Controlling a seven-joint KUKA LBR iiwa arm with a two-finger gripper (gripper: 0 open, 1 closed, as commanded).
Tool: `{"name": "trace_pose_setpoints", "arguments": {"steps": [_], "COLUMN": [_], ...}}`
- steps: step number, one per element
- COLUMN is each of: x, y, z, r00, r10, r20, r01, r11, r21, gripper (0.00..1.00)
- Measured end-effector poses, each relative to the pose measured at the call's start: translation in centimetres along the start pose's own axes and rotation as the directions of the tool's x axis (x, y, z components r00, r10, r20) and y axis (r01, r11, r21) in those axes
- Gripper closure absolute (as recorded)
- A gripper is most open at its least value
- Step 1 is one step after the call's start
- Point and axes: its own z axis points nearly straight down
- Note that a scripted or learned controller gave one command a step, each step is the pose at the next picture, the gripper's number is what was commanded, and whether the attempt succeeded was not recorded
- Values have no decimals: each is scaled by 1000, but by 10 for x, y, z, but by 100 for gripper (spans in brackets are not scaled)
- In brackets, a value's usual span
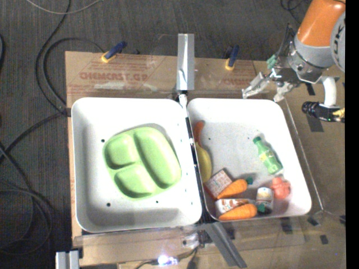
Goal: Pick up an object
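Okay, your gripper (262, 88) sits at about 2 o'clock in the frame, above the far right corner of the right bin (235, 112), over the bench rather than over the bin's contents. Its two fingers (252, 87) are spread apart with nothing between them. The grey arm with the orange band (321, 15) comes in from the 1 o'clock corner.

Your pickable stuff is all in the right bin, mostly crowded toward its 6 o'clock side. Green bottle (267, 155) lies at roughly 3 o'clock within the bin, apart from the rest. Yellow banana (204, 162) lies along the bin's 9 o'clock wall, with a small orange piece (198, 130) just above it toward 11 o'clock. One carrot (232, 188) lies tilted near the middle-bottom, touching a small printed box (218, 180) at its 10 o'clock side. A second carrot (238, 212) lies at 6 o'clock, against the near wall, just beside a flat packet (229, 203). A small white carton (264, 195) and a reddish toy (281, 188) sit at 4 to 5 o'clock.

Left bin (90, 116) holds a green divided tray (142, 161), three compartments, centred.

Two clamps, one blue-yellow (113, 51) at 11 o'clock, one (230, 58) at 1 o'clock, grip the cardboard sheet (84, 74) under the bins.
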Motion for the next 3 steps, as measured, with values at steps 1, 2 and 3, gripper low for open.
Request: {"name": "trace_pose_setpoints", "arguments": {"steps": [1, 2, 3], "x": [-30, 0, -47], "y": [-21, 9, 9], "z": [159, 167, 154], "r00": [1000, 992, 982], "r10": [15, -126, 189], "r20": [2, 10, -7], "r01": [-15, 126, -189], "r11": [1000, 992, 982], "r21": [-1, -8, 2], "gripper": [0, 0, 0]}}
